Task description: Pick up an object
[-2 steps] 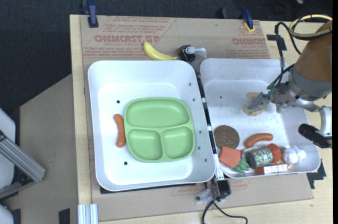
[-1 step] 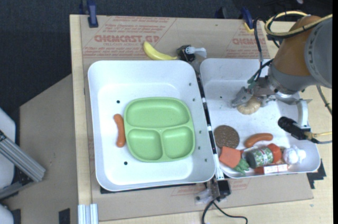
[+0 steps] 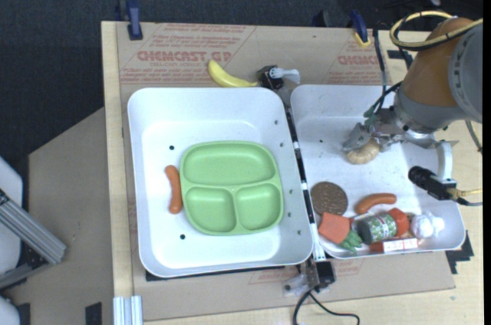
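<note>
Pincer (image 3: 363, 141) down in the right bin (image 3: 326, 110), at a tan bread-like piece (image 3: 362, 154); grip impossible to tell.

1 fixed camera looks down at a slant on both white bins (image 3: 146, 162).

In the left white plastic bin (image 3: 146, 162) sits a green three-compartment tray (image 3: 230, 186), an orange toy sausage (image 3: 174, 188) just to its left. Behind the bins, on the bench, lies a yellow toy banana (image 3: 228, 77).
</note>
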Robot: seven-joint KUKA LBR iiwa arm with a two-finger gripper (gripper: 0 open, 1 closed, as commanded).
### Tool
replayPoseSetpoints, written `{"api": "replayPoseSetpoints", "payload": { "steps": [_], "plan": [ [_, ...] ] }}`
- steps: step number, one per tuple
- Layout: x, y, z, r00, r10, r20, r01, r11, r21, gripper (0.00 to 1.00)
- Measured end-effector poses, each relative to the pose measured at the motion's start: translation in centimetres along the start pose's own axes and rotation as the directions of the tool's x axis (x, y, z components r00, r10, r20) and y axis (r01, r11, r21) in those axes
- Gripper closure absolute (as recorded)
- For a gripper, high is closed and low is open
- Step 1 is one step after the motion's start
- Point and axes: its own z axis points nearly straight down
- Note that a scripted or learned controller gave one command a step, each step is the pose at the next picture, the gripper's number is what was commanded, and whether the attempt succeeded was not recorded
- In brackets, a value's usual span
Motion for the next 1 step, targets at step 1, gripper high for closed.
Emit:
{"api": "replayPoseSetpoints", "payload": {
  "steps": [1],
  "plan": [
    [7.08,3.89,-9.6,1.0,-0.007,-0.003,0.007,1.0,-0.007,1.0]
  ]
}}
